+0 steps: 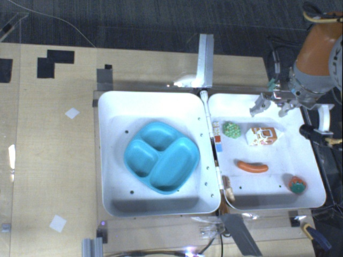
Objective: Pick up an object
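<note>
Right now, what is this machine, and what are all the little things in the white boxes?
It is a robot arm, grey with an orange band, reaching in from the right. A camera above the bench looks down on it. At its tip is a two-finger gripper, spread open and holding nothing. It hovers over the back edge of the right white bin. In that bin lie toys: a green bumpy ball, a small white carton, an orange sausage and a small orange-and-green toy. The left white bin holds a blue plate with three sections. The robot's job is picking one thing up.

Bright, even overhead light; soft shadows (slight blur throughout)
</note>
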Robot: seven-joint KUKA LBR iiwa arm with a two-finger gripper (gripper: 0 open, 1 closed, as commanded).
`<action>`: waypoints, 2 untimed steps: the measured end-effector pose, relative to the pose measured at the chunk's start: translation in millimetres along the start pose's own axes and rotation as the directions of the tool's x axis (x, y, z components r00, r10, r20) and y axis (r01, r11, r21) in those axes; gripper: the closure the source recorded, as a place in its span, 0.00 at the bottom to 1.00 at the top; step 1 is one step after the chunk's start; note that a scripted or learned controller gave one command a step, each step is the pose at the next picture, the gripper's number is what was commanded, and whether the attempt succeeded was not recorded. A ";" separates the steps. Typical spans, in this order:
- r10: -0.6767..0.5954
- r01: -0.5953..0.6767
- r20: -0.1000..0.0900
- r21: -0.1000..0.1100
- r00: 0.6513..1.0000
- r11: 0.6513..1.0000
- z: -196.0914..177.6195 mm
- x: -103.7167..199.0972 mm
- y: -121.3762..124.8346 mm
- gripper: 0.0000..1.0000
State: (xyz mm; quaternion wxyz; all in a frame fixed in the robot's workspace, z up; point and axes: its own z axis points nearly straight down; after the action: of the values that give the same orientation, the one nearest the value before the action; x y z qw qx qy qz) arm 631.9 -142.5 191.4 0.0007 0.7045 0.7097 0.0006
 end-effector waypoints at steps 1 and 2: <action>-0.111 0.111 0.000 -0.002 0.994 0.994 85.5 3.8 -31.9 0.00; 0.208 -0.208 0.000 -0.004 0.978 0.978 105.9 16.9 28.5 0.00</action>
State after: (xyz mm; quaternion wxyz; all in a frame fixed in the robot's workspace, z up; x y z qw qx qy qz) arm 660.4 -125.5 85.5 0.0021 0.7750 0.6319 0.0017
